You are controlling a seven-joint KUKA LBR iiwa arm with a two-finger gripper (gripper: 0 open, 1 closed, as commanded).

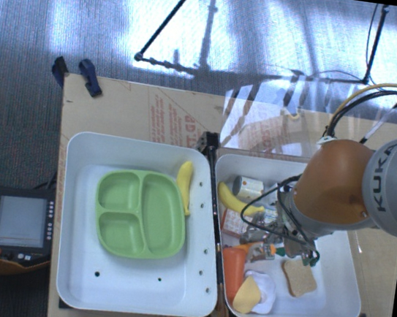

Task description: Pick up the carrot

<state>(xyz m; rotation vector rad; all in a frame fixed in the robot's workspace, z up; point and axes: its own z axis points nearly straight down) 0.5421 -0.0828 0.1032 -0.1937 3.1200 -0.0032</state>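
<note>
The gripper [274, 248] is hanging over the right bin [332, 303]. The carrot [233, 270] is lying just left of it.

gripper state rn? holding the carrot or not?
Gripper: cannot be told; it sits low over the right white bin, with the orange tapered carrot lying apart on the bin floor.

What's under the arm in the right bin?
Partly showing beneath the grey-and-orange arm: a yellow banana, a small can and the top of the orange carrot. The rest under the wrist is covered; a toast slice lies beside it.
</note>
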